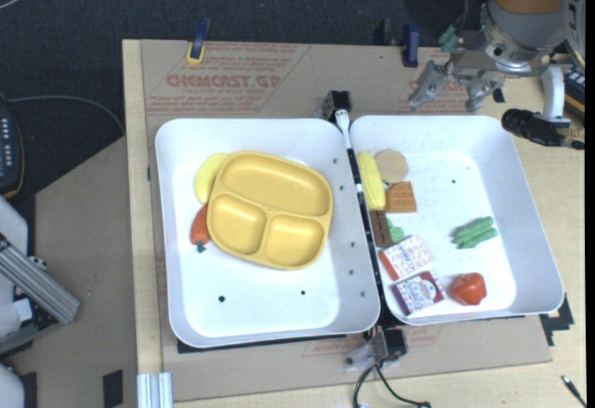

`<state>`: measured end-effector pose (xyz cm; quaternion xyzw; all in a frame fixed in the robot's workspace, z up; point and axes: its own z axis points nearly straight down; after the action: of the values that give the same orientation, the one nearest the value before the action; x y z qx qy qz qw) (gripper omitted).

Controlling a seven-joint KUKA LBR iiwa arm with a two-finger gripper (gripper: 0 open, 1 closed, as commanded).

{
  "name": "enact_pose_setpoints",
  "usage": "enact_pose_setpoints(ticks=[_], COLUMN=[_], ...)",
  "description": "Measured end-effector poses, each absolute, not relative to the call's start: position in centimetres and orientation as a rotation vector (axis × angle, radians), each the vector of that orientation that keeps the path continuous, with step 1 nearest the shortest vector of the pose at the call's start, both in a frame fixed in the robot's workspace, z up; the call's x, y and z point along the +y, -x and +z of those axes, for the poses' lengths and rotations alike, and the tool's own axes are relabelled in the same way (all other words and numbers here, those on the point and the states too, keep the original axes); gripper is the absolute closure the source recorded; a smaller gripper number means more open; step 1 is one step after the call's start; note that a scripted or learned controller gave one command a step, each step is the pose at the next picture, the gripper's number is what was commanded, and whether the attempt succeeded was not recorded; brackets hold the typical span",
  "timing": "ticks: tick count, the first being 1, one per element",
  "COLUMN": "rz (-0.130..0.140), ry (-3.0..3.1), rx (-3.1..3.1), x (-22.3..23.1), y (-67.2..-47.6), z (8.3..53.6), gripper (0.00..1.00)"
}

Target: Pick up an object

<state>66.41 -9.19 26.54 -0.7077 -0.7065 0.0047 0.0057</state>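
Gripper (453, 92): hung above the far rim of the right bin (521, 164), outside its floor; fingers spread apart, with nothing between them and touching nothing.
Arm: came in from the right, orange band high near the corner; to my eye it was parked clear of the bins so the camera could see everything.
Right bin: held the loose pieces; a corn cob (371, 179) lay along the dividing wall, a tan disc (390, 163) and a brown square (401, 198) just beside it; a green bean pod (474, 232) sat apart near the middle; a red tomato (468, 288) and two red-and-white packets (410, 274) crowded the near edge.
Left bin (186, 285): a yellow divided tray (270, 209) filled its middle, lying over something yellow and a red-orange piece at its left side; what those were I could not quite tell.
Likely pick: the bean pod or tomato, since both stood free of the walls; nothing was lifted yet.
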Motion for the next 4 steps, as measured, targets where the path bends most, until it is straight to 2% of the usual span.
enact_pose_setpoints(ticks=[1, 4], rz=[0.000, 0.005], ry=[2.221, 2.217], rx=[-2.221, -2.221], x=[-9.2, -9.8], y=[-66.6, -68.4], z=[27.4, 10.3], gripper=[0.00, 0.00])
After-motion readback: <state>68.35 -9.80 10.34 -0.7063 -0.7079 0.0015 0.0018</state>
